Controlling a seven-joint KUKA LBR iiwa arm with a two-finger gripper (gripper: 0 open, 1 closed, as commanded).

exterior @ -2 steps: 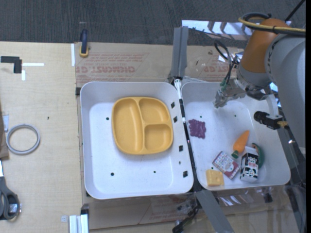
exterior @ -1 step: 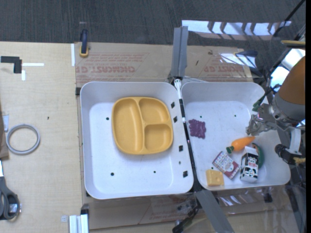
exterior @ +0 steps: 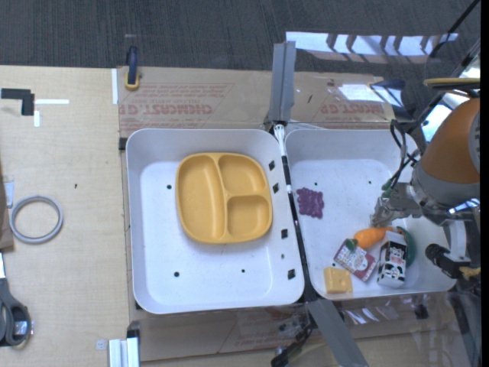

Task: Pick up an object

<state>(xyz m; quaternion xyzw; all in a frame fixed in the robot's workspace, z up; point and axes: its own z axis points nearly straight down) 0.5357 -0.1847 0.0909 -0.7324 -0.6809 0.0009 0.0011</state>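
Where the arm point(exterior: 451, 155) reaches in from the right, the hand point(exterior: 390, 209) is seen low over the right bin point(exterior: 344, 167), just above the carrot point(exterior: 370, 237). Whether the hand is spread or pressed together cannot be told, because its lower part is small and dark against the objects under it. No object can be seen held in it. The carrot, orange with a green end, is lying in the lower right part of the right bin, and it is touching or almost touching the small milk carton point(exterior: 393, 262), which is white with black spots. Just behind the carton a dark green object point(exterior: 410, 245) is partly seen, but what it is cannot be told. To the left of the carton a flat red and white packet point(exterior: 354, 258) is lying, and just below it a yellow block point(exterior: 338, 280) like a piece of cheese is placed near the front wall of the bin. A bunch of purple grapes point(exterior: 310, 202) is lying apart from these, near the left wall of the same bin. In the left bin point(exterior: 153, 281) a yellow divided plate point(exterior: 224, 198) is placed, with three compartments. On the bench point(exterior: 69, 281), well to the left of both bins, a grey ring point(exterior: 34, 219) is lying.
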